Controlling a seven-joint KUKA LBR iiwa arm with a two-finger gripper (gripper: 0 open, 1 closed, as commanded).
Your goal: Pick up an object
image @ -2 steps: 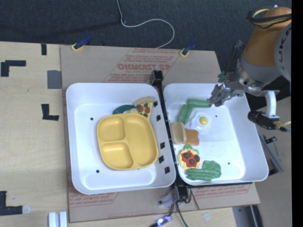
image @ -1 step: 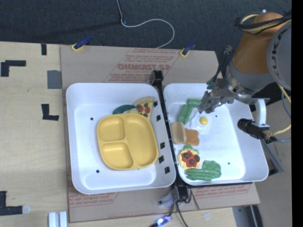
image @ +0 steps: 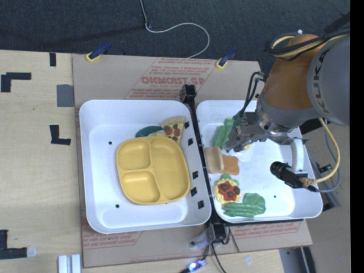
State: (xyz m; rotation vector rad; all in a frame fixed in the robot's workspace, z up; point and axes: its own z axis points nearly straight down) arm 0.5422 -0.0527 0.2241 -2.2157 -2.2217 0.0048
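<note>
Orange-banded arm (image: 296,67) lowers its gripper (image: 239,140) beside green beans (image: 223,131) at nine o'clock, finger spread impossible to tell, above toast (image: 220,162).

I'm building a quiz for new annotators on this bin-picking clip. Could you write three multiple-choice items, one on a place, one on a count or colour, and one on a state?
1. Where does the yellow divided plate lie?
A. left bin
B. right bin
C. on the cardboard

2. How many compartments does that plate have?
A. two
B. three
C. five

3. Where is the gripper?
A. over the left bin
B. off the bench
C. low in the right bin, by the green toy

Answers:
1 A, it fills the left bin.
2 B, its ridges split it into three.
3 C, it sits beside the green toy at the right bin's upper left.
</note>
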